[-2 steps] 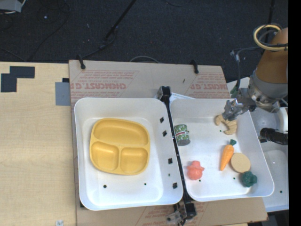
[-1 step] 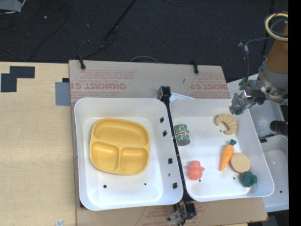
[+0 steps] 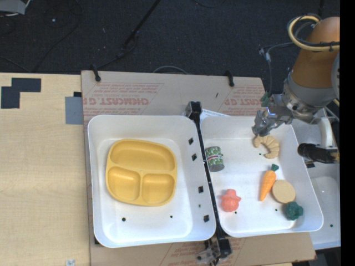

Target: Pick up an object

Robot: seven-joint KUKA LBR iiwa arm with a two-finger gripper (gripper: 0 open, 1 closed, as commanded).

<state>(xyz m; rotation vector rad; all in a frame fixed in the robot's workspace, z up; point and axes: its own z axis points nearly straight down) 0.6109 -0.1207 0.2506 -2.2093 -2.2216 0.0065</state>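
Croissant toy (image 3: pixel 268 145) is lying at the right bin's (image 3: pixel 244 229) far end, just beneath the gripper (image 3: pixel 262 127), which is hovering there, jaw state indiscernible, seemingly lining up a pick.

Setting: a robotics lab, apparently a test bench.
Arm: a grey-and-orange industrial arm (image 3: pixel 313 65), cables looped above its wrist.
Bench: two white bins (image 3: pixel 105 226) on printed cardboard (image 3: pixel 127 96), left of the arm.
Props: toy food below the arm; yellow divided plate (image 3: pixel 142 172) far left of it.
Floor: dark carpet (image 3: pixel 183 26) strewn with cables, behind the bench.
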